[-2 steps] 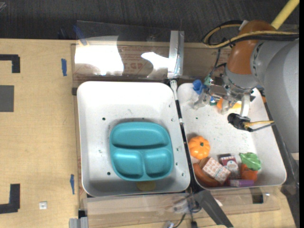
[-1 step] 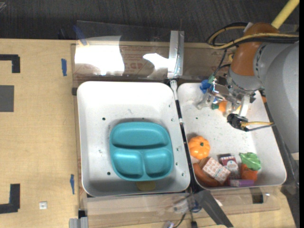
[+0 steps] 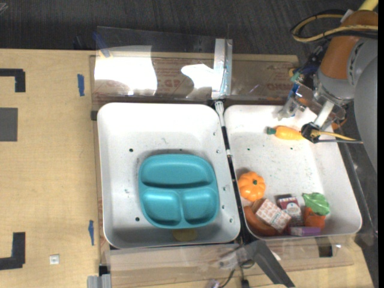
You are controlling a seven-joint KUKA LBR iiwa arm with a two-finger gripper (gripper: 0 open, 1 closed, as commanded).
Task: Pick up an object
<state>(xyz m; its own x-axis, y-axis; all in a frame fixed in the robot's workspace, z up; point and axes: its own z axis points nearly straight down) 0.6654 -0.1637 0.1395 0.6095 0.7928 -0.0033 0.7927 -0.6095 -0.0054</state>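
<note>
The gripper hangs over the far right corner of the right bin, below the orange-banded wrist. An orange carrot lies on the bin floor just in front of it and a little to its left, apart from it. Nothing can be made out in the gripper. At the near end of the same bin sit a small orange pumpkin, a pink-and-white box, a small red-and-white box and a green-topped orange item.
A teal divided plate lies in the left bin, with a yellowish thing peeking from under its near edge. The ridge between the bins runs front to back. A clear panel stands behind the bins.
</note>
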